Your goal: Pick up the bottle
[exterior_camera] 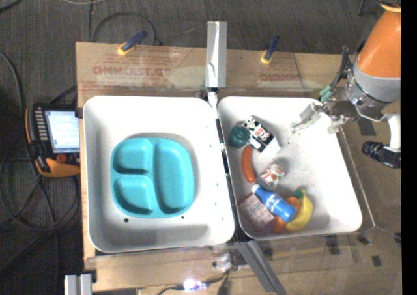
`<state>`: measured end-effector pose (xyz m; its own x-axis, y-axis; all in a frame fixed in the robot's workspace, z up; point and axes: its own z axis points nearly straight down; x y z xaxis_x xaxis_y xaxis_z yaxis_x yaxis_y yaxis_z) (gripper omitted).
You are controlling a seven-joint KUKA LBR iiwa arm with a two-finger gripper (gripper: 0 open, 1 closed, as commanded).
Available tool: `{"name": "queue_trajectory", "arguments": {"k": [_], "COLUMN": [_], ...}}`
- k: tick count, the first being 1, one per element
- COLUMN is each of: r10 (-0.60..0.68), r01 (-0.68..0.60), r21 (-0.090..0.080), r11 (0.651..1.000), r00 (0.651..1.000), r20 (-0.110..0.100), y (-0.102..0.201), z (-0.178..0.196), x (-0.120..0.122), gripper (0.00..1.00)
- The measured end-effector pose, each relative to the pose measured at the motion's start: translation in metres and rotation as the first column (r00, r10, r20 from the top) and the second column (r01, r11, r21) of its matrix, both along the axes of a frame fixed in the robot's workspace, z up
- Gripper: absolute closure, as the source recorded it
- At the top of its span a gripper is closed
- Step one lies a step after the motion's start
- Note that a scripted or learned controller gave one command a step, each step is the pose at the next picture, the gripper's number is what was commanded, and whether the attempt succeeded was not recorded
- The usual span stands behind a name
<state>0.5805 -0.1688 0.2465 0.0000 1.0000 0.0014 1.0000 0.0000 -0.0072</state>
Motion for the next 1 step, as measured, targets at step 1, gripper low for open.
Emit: {"name": "queue_trajectory", "arguments": {"k": [1], "r10": [0.094], "r01": [-0.094], "r21": [0.001], "r11": [0.996], "r00": [0.996], "r20": [-0.002], "y": [0.0416], "z": [-0.1390], "x": [-0.0542], "gripper": [0.00]}}
